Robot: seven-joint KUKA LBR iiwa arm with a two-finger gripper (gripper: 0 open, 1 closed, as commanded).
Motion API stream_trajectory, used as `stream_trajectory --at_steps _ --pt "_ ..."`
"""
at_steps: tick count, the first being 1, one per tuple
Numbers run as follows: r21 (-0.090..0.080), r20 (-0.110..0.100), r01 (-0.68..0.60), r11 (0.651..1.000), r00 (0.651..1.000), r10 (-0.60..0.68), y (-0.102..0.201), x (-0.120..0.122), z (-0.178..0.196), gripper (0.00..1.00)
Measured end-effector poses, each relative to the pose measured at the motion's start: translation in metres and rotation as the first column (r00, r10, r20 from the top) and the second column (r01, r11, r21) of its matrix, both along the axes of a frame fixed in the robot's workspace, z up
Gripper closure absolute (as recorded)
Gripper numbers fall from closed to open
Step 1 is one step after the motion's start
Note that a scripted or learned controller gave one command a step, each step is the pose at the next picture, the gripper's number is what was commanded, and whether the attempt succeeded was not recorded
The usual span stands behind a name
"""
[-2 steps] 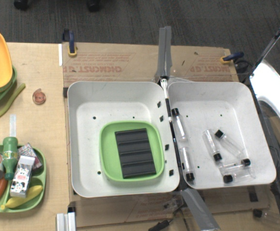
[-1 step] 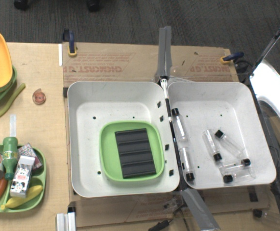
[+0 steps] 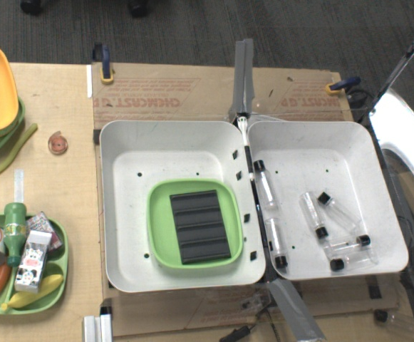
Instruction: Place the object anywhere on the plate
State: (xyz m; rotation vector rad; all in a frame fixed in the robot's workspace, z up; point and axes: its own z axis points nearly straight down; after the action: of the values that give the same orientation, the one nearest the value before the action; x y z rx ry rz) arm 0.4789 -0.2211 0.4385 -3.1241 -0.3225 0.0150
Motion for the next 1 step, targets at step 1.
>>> stream_trajectory --at_steps 1 --pt "0.000 0.000 0.000 1.000 1.000 0.000 0.0000 0.0000 -0.0001 0.00"
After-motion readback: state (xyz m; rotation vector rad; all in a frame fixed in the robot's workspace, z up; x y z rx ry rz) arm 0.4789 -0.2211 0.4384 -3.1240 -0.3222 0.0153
